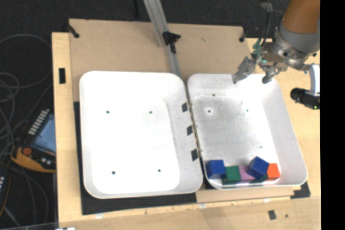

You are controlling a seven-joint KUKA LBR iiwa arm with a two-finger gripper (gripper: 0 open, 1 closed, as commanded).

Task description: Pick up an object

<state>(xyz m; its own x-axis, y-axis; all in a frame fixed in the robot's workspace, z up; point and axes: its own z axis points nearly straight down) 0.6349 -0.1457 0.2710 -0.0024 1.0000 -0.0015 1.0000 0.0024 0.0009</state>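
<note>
White bins (135, 83); blue (215, 167), green (232, 173), orange (273, 171), perhaps pink (246, 173) blocks.

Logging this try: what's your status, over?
Claw open, holding nothing, above right bin's far edge. Blocks clustered at that bin's near wall, untouched. Nothing between claw and blocks.

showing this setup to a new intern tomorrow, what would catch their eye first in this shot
Probably the cluster of coloured blocks along the near wall of the right bin: a blue block, a green block, a pink block, a second blue block and an orange block. Next, the arm's orange band at upper right, with the gripper open over that bin's far edge, well away from the blocks.
</note>
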